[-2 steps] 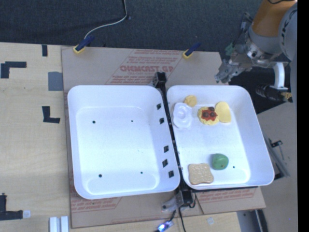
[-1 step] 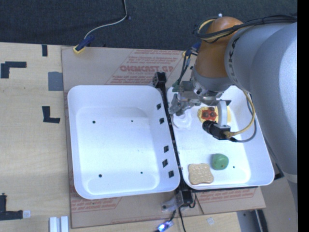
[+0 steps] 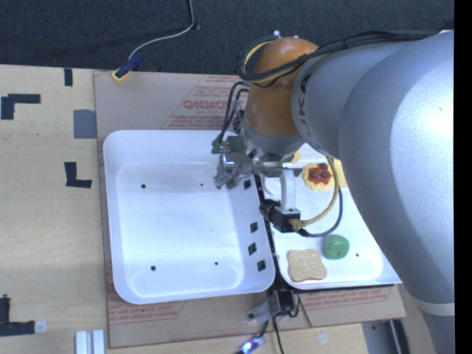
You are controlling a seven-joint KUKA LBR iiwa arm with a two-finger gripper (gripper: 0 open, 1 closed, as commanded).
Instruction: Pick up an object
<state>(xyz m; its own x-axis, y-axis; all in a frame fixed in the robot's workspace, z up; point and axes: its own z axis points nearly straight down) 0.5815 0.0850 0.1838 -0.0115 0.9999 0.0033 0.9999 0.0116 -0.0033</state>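
My gripper (image 3: pixel 230 169) hangs over the far right part of the left bin (image 3: pixel 140 275), close to the wall between the two bins, under the orange band of the arm. In the right bin (image 3: pixel 372 271) lie a tan cracker-like piece (image 3: pixel 305 265) at the front, a green ball (image 3: pixel 336 246) beside it, and a yellow piece with red dots (image 3: pixel 318 175) further back, partly hidden by the arm. None of them touches the gripper.
The grey arm (image 3: pixel 383 124) covers much of the right bin. A cable (image 3: pixel 324 212) loops from the wrist over that bin. Both bins rest on a cardboard sheet (image 3: pixel 199 102). A yellow-tipped cable (image 3: pixel 127 66) lies at the back.
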